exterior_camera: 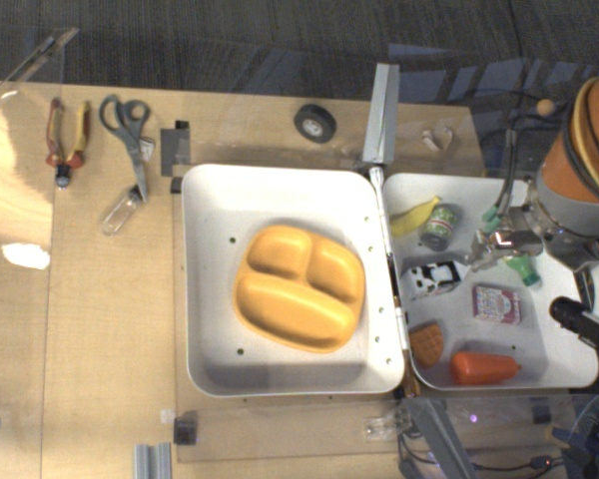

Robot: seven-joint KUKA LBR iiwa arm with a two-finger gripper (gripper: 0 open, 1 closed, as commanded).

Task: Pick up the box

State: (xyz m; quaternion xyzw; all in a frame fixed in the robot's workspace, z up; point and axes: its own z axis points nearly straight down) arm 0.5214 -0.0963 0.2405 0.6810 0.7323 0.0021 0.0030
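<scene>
One small flat pink-and-white box lies in the right white bin; lower the tool squarely over it. Whether it's open I cannot tell.

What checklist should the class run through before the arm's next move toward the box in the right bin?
1. Box lies flat in the right bin: ok.
2. Box top uncovered: ok.
3. Neighbours, the carrot and the black-and-white toy, lie apart from the box: ok.
4. Tool over the box: not ok, it sits farther back, near the can.
5. Tool finger state: cannot tell.
6. Box held: not ok.
</scene>
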